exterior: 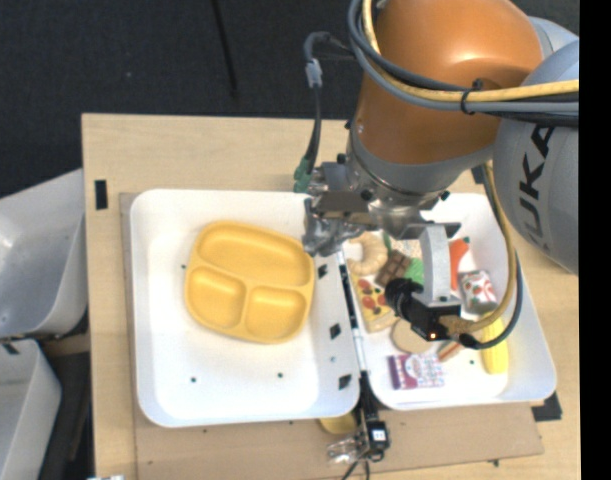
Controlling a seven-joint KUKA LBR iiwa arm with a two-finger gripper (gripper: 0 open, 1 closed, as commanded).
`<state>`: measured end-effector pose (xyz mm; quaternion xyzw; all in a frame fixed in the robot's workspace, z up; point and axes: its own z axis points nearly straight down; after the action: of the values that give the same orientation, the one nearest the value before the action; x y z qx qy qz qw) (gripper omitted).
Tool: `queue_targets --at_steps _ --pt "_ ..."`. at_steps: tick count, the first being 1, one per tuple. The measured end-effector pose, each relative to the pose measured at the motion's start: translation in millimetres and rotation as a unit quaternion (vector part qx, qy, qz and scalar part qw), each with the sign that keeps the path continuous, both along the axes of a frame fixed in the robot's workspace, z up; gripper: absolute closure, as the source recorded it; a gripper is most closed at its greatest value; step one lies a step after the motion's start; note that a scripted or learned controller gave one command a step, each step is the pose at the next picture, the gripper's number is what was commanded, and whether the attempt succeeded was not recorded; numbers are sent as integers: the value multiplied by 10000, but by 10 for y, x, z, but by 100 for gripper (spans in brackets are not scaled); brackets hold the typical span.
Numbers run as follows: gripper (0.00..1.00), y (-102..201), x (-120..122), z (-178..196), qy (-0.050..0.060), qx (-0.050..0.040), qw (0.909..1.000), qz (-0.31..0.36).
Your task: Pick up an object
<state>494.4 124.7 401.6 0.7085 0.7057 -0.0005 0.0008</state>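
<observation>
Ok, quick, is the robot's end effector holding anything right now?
End effector: cannot be told; it hangs at the left edge of the right bin.

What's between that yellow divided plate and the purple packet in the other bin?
Nothing loose: between the yellow plate and purple packet run only the two bins' adjoining rims, per the camera view.
</observation>
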Motion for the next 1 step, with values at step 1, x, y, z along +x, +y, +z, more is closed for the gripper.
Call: queue_targets --at_steps 1 --pt "100 307 216 -80 23 -7 10000 45"
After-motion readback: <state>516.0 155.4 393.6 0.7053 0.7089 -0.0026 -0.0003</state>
